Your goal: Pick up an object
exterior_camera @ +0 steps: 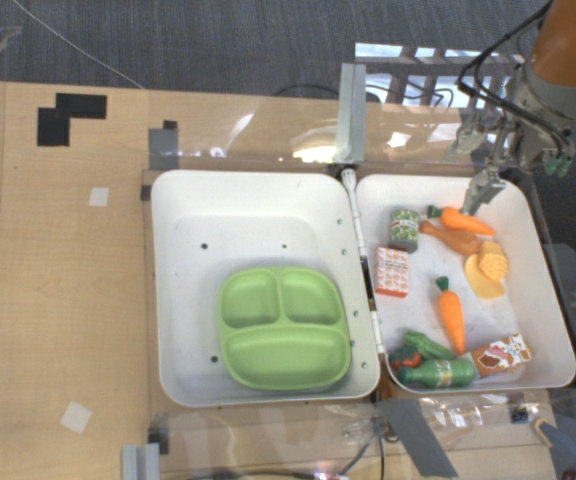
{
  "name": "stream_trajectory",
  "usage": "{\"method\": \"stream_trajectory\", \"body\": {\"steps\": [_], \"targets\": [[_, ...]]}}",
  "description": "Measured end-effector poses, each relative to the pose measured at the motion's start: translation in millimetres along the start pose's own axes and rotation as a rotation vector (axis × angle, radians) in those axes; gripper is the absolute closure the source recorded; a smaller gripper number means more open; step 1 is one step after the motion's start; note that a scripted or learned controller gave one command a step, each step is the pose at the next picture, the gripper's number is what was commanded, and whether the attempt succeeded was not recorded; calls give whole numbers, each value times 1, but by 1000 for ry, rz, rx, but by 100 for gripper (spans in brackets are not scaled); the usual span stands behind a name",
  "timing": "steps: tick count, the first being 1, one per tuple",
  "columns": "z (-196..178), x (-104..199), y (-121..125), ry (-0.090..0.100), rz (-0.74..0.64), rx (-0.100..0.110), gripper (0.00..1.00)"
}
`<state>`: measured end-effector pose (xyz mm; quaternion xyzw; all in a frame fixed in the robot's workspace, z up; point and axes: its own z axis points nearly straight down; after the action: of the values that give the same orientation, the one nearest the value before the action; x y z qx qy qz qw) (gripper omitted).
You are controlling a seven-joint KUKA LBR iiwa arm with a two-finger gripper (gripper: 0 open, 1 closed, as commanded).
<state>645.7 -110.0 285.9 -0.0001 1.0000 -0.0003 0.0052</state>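
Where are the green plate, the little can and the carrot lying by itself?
green plate (284,326): camera view, on its middle divider.
little can (403,226): camera view, on its side label.
carrot (451,314): camera view, on its orange body.

Pale matt wood-grain surface; smooth white plastic bins; slightly glossy green plastic divided tray; smooth orange toy carrot, probably plastic; printed carton, seemingly paper; grey metal claw.
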Motion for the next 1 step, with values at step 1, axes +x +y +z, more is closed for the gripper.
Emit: {"method": "stream_trajectory", "body": {"steps": [1], "targets": [[149, -9, -24, 15, -20, -3, 0]]}}
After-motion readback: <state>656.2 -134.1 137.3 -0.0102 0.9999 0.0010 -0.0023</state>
